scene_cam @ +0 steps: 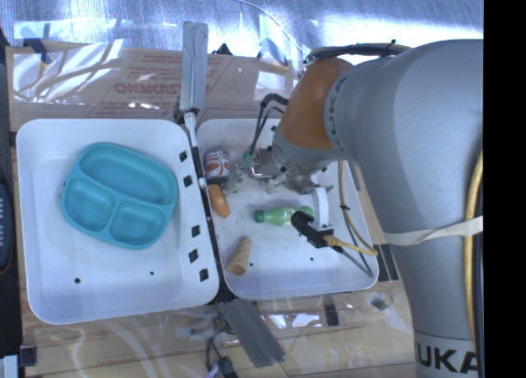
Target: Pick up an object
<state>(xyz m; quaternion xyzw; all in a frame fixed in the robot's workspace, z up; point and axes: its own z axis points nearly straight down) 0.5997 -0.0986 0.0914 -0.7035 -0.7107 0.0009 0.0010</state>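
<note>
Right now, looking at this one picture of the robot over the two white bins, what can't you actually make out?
- The hand: its fingers blur into metal clutter under the orange wrist, so open or shut is unclear.
- The small can-like thing by the divider: too small and glary to identify.
- The right bin: its far right part lies under the grey arm.
- The green object: partly covered by a black fitting at its right end.

A blue tray (121, 195) is lying in the bin (41, 286) well left of the gripper (246, 169).
</note>
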